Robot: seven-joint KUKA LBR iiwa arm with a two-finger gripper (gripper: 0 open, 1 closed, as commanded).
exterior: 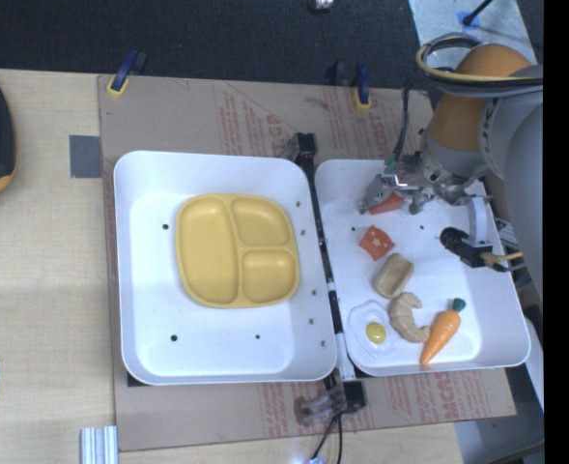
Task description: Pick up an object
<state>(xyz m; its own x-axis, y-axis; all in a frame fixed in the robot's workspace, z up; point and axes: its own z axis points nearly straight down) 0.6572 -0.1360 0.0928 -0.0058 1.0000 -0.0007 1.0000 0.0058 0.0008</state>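
While the gripper sits low at the right bin's far edge, a small red piece lies between its spread fingers. Red block, carrot, egg lie nearer; yellow tray left.

Both white bins look like smooth plastic with a soft shine. The yellow tray is smooth, dull plastic. The toy carrot and fried egg look like shiny plastic. The brown sheet under the bins looks like rough, matt cardboard. The desk looks like pale wood. The hand looks like grey metal.
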